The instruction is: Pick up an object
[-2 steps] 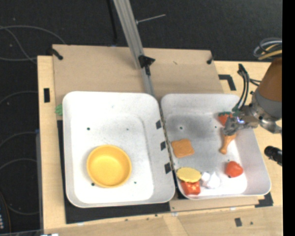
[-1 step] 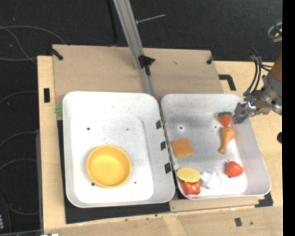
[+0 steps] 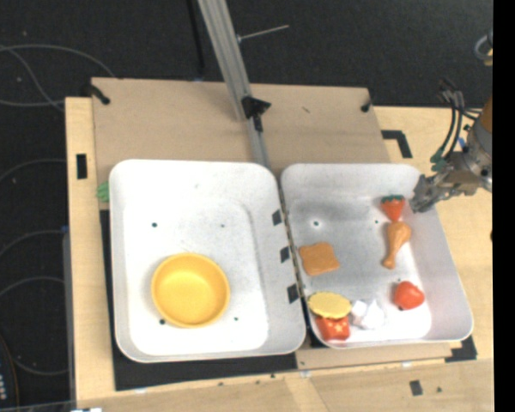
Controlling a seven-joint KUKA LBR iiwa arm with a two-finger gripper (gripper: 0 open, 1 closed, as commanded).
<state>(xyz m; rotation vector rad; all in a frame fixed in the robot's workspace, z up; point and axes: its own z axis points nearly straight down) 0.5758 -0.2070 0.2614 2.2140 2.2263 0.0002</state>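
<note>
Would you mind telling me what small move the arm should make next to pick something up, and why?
Probably a short move inward and down over the small red-and-green toy. The claw sits at the right bin's far right rim, just beside that toy, which lies apart from the chicken drumstick below it, so it looks the nearest target.

A robot lab: 2 white bins [image 3: 197, 187] of toy food on a plywood bench [image 3: 326, 110], cables [image 3: 17, 67] across dark floor.
</note>
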